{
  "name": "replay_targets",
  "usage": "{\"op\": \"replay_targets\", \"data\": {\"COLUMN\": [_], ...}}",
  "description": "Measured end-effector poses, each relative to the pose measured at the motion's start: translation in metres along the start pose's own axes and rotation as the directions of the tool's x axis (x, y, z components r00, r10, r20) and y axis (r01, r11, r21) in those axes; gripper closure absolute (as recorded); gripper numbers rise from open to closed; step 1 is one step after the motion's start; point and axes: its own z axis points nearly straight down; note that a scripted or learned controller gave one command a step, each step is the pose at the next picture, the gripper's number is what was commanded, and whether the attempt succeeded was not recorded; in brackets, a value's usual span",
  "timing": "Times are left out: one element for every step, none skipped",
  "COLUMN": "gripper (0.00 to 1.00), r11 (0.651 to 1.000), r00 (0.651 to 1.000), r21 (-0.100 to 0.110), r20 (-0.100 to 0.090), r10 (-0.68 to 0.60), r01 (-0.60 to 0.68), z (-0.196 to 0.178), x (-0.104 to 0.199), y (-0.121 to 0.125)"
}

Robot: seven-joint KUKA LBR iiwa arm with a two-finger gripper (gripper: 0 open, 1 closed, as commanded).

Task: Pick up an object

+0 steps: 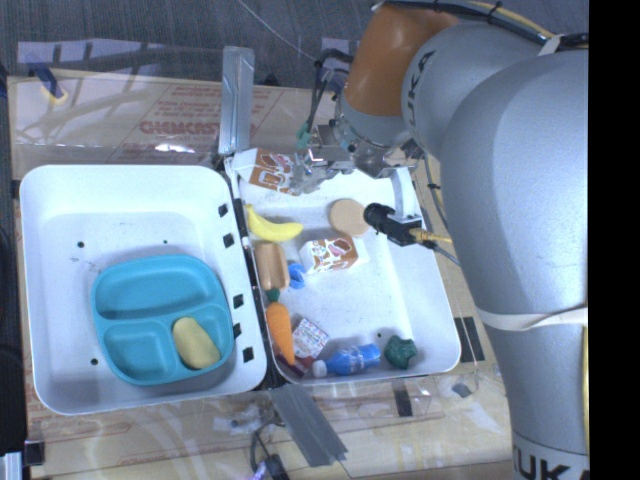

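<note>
You are looking at two white bins side by side; the left bin (50, 268) carries a blue divided tray (150, 293) with a yellow potato-shaped piece (196, 341) lying in its lower right compartment.

The right bin (430, 308) carries the loose stock; a small orange-and-white carton (272, 173) sits at the far left corner; a banana (272, 227) lies just below it against the left wall; a hot dog bun (270, 265) lies below the banana; a carrot (281, 332) lies further down the same wall; beside the carrot is a small printed packet (311, 336); a blue bottle (348, 359) lies along the near wall, with a dark green piece (401, 351) just to its right; a second small carton (330, 254) sits near mid-bin, and a tan round disc (347, 215) lies just above it.

The arm (500, 168) enters from the right; its gripper (310, 173) hangs low over the far left corner of the right bin, just beside the orange-and-white carton; you cannot tell from this view how its tool end is set, nor whether it has hold of anything; contact with the carton cannot be confirmed.
</note>
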Motion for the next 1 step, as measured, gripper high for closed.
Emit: {"op": "replay_targets", "data": {"gripper": [0.00], "r11": [1.000], "r00": [1.000], "r21": [0.004], "r20": [-0.003], "r10": [-0.002], "r01": [0.002], "z": [0.0033], "x": [0.0017], "y": [-0.0004]}}
